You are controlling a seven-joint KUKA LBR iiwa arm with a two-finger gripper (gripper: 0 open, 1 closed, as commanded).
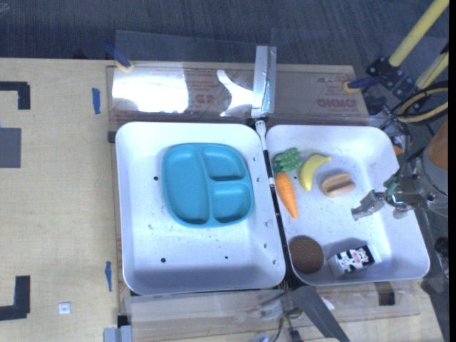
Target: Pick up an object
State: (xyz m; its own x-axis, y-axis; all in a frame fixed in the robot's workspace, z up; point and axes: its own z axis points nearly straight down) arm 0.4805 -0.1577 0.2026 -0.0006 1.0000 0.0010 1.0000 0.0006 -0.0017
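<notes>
Cow toy [354, 258] below claw [368, 205], apart.

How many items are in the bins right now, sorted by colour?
Blue: 1, the divided tray in the left bin.
Green: 1, the broccoli.
Orange: 1, the carrot.
Yellow: 1, the banana.
Tan: 1, the hot dog bun.
Brown: 1, the round cookie.
Black and white: 1, the small cow-patterned toy.
Total: 7, six of them in the right bin.
</notes>
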